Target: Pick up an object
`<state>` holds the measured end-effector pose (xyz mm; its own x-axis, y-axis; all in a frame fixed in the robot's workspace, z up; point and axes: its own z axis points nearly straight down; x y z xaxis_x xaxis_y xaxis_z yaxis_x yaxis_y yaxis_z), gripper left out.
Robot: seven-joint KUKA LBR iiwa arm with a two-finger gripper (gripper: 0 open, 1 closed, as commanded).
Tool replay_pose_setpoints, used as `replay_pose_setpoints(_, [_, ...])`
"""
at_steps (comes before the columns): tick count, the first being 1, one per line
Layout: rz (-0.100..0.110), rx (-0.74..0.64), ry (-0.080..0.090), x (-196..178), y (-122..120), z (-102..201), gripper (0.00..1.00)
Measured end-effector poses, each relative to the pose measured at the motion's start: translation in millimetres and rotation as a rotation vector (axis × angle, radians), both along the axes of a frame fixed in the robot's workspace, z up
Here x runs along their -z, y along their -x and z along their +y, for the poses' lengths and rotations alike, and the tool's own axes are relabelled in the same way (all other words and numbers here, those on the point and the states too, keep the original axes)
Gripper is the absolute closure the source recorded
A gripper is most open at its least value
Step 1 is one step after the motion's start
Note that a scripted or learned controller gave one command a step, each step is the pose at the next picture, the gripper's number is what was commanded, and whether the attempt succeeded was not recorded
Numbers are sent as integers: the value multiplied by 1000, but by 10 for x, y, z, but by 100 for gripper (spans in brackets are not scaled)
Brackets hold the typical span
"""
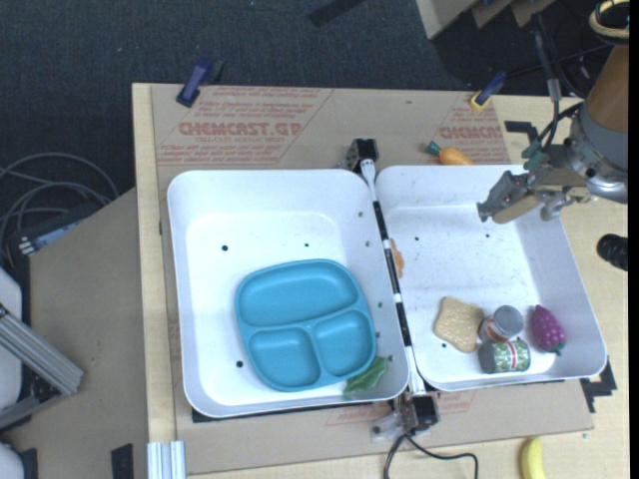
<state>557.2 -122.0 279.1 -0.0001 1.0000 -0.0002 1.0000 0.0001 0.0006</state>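
Observation:
My gripper (519, 206) hangs over the far right part of the right bin (439, 208), open, with nothing between its fingers. The objects lie apart from it at that bin's near right corner: a tan slice of toy bread (458, 324), a small can (505, 355) with a red and green label, a grey round-topped piece (506, 319) and a purple bunch of grapes (545, 328). A small orange piece (397, 260) rests against the divider between the bins.
The left bin (200, 218) holds a blue divided plate (305, 322) and a green leafy piece (365, 377) at its near right corner. On the bench outside the bins lie a toy carrot (451, 155) at the back and a yellow banana (532, 459) at the front.

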Motion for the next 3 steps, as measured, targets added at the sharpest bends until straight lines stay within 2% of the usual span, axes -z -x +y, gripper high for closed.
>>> replay_pose_setpoints(1, [2, 3, 1, 676, 572, -783, 0])
replay_pose_setpoints(2, [-1, -2, 0, 834, -144, -622, 0])
replay_pose_setpoints(3, [-1, 0, 0, 1931, 723, -269, 0])
